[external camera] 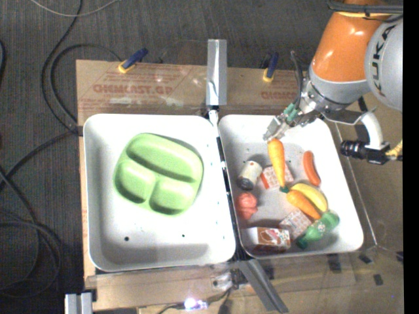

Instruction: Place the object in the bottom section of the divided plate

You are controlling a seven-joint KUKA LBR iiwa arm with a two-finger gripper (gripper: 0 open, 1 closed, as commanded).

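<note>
One carton (271, 239) lies nearest, two carrots (277, 162) beyond, tool (280, 125) grip indiscernible

Arm (366, 41) cut off by upper right frame edge. End effector (280, 124) finger state indistinct. Carton (270, 239) print unreadable. Green item (319, 229) at lower right unidentifiable, partly hidden.

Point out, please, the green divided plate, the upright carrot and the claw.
green divided plate (159, 173): camera view, on the ridge between its sections.
upright carrot (277, 162): camera view, on the middle of its orange body.
claw (275, 132): camera view, at its fingertips.
</note>
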